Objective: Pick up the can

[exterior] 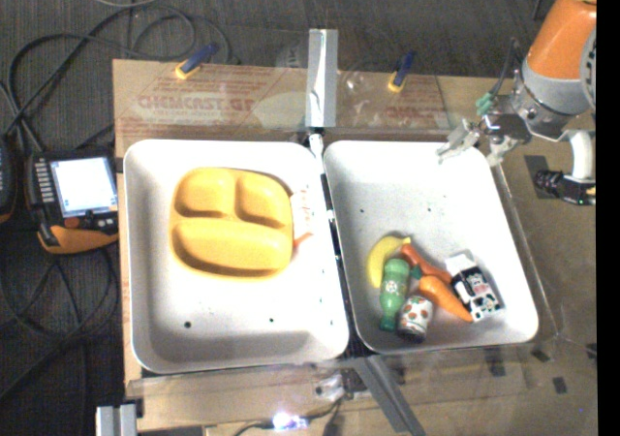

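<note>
Two shallow white bins are seen side by side on the tabletop [136, 85], which is covered by a brown sheet with clear film taped over its far part. The left bin [145, 327] is occupied by a yellow compartment tray [232, 221], set toward the bin's 12 o'clock half. A small orange streak is seen just beside the tray's 3 o'clock edge; what it is cannot be told.

In the right bin [417, 192] a cluster of things is gathered toward its 5 o'clock corner. The can [416, 318], small and patterned in white, red and green, is found at the cluster's 6 o'clock end, near the bin's front wall. It is touched at its 10 o'clock side by a green bottle [393, 291], which lies lengthwise. A yellow banana [382, 258] is placed at 11 o'clock of the bottle, and an orange carrot [438, 289] is laid slantwise at 2 o'clock of the can. A white and black box [475, 287] rests just beside the carrot, at 3 o'clock of the cluster.

The gripper [475, 137] is seen at the right bin's 1 o'clock corner, above the rim and well apart from the can. Nothing is seen held between the jaws; how far they are parted cannot be told. The orange band [567, 32] is visible above the wrist. A handheld control unit with a lit screen [77, 187] lies on the floor at 9 o'clock of the left bin.
</note>
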Tool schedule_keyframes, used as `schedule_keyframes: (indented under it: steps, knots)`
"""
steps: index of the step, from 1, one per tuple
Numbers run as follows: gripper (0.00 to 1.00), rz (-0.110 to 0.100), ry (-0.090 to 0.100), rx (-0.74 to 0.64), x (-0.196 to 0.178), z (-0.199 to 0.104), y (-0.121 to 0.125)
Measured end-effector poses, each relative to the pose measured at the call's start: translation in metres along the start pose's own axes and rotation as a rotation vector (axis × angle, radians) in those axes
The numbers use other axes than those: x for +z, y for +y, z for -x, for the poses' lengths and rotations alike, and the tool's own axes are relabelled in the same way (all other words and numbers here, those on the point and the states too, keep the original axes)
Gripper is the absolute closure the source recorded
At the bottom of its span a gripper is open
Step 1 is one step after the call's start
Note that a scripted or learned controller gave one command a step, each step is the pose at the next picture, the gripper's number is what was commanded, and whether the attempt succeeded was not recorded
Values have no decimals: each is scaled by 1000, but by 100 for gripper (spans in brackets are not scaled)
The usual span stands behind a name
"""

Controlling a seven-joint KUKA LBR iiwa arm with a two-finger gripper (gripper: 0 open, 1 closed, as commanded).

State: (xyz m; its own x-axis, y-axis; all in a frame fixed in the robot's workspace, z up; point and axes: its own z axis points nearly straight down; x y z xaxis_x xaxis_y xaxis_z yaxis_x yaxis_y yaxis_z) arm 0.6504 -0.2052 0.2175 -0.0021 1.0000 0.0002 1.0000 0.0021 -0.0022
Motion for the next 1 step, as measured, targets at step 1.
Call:
schedule_keyframes:
  steps: [1]
  knots:
    - [0,-1,0,42,120,-60,-52]
